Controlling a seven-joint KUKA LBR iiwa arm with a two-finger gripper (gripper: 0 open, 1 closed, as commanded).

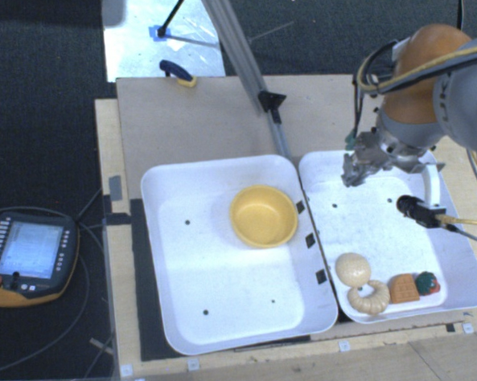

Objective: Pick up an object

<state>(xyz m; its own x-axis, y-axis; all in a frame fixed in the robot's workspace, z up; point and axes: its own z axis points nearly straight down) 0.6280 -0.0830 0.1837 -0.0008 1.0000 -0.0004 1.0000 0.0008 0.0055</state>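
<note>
Approach phase, nothing picked yet: your gripper (355,171) hangs over the bare far part of the right bin (462,293), well apart from the objs. Can't tell its state. Candidates cluster in that bin's near corner: beige egg-shaped obj (352,268) touching a tan ring (369,298), orange waffle-like piece (403,288) just beside. Next move, prob: travel toward that corner, then descend.

- Left bin (181,310): showing white.
- Right bin (462,285): showing white.
- Bowl (263,215): showing yellow.
- Egg-shaped object (353,268): showing cream.
- Ring (368,298): showing pale tan.
- Block (403,288): showing orange.
- Small piece (426,282) touching it: showing dark green.
- Arm (428,69): showing grey with orange band.
</note>
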